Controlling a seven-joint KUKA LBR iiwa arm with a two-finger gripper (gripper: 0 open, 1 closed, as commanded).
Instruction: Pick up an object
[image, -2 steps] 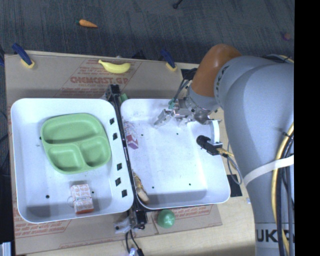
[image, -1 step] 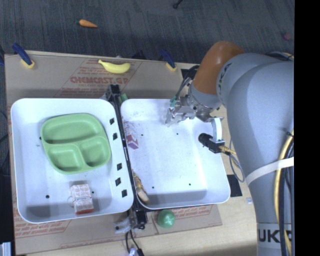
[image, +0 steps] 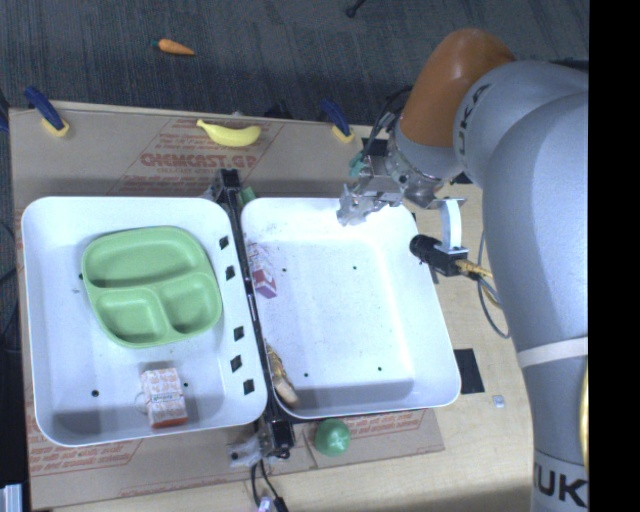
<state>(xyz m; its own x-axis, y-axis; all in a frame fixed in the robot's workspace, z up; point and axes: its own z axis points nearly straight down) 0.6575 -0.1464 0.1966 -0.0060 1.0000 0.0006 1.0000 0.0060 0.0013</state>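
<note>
Hovering over the right bin (image: 430, 330) far edge, claw (image: 358, 206) state indiscernible; nothing visibly gripped; pick not done.

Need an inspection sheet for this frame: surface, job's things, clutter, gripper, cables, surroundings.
Surface: cardboard-covered bench bearing a left bin and a right bin, side by side.
Job's things: green divided tray and a small red-and-white carton in the left bin; small pink-and-white packet and a tan item along the right bin's left wall.
Clutter: yellow banana behind the bins; green ball in front of the right bin; orange carrot-like toy on the floor.
Gripper: gripper over the right bin's far rim; nothing seen between the fingers.
Cables: wires by the wrist; more by the front clamp.
Surroundings: dark carpet; blue clamps on the bench's far edge.
</note>
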